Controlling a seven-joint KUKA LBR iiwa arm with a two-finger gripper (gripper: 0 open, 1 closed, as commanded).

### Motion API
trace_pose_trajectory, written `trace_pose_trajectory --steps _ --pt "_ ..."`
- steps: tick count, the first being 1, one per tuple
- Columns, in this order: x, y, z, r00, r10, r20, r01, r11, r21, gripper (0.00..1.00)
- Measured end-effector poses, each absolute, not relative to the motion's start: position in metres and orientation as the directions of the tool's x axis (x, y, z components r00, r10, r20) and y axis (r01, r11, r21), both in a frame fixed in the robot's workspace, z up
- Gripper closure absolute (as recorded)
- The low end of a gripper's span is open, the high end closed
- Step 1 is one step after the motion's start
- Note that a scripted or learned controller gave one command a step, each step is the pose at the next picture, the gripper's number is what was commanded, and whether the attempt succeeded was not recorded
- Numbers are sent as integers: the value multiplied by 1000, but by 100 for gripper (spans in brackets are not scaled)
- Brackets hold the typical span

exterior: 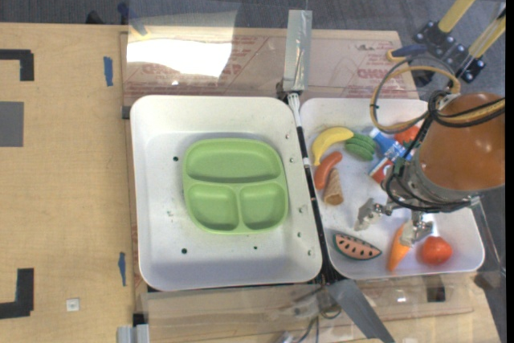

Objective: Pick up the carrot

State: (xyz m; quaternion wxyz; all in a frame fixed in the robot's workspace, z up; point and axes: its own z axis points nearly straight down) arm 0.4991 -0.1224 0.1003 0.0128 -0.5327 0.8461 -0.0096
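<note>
Reaching for the carrot in the right bin.

We see the carrot (398,247) lying near the front of the right bin (474,253), with the red tomato (434,251) just beside it and the watermelon slice (356,246) on its other side. Our hand (393,219) hangs just above the carrot's top end, and its fingers look spread with nothing between them. We think we should come straight down, pinch the middle of the carrot, and not bump the tomato.
</note>
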Motion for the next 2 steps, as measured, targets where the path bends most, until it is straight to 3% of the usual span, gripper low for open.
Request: trace_pose_trajectory --steps 1,2 --pt "491 -145 100 -219 -976 -5 -975 219 -33 0" --pt "495 -164 100 -669 -742 -28 -741 670 -36 0"
